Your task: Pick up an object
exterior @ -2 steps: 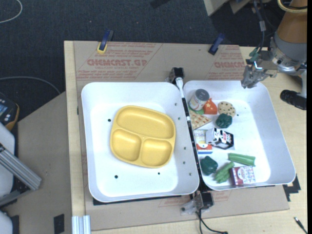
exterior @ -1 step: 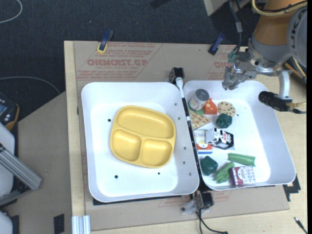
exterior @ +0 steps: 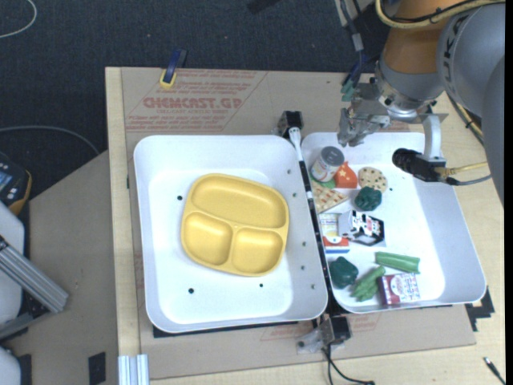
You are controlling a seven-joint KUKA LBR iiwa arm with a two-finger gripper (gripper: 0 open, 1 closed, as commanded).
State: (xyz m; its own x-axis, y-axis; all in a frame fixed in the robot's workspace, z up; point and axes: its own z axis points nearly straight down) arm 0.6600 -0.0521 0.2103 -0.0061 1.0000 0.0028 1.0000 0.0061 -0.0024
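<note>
While the gripper point(exterior: 350, 137) hangs at the far edge of the right-hand bin point(exterior: 449, 215), nothing sits between its fingertips, so the pick has yet to happen. How the fingers stand cannot be told from this slanted view; they merge into one dark shape just above the small tin can point(exterior: 326, 164).

That can, lying tilted with its pale lid showing, is the landmark for everything else. Touching it on the side away from the yellow tray is a red-orange piece point(exterior: 345, 176), and beyond that a round speckled cookie point(exterior: 372, 178). Nearer the camera from the can lies a waffle-patterned cracker point(exterior: 326, 195), with a dark green lump point(exterior: 368, 198) beside it. Further toward the camera come a small white carton with red print point(exterior: 333, 229) and a black-and-white packet point(exterior: 368, 228), then a green broccoli-like piece point(exterior: 343, 272), a green bean pod point(exterior: 397, 261) and a red box point(exterior: 399, 289), all well apart from the can.

The left-hand bin point(exterior: 152, 215) holds a yellow divided tray point(exterior: 234, 224), well apart from the can.

Judging by position, the can is the likeliest target, since the gripper is closest to it. What is left looks like the whole of the task: descend, close on something, and lift it clear of the bin.
</note>
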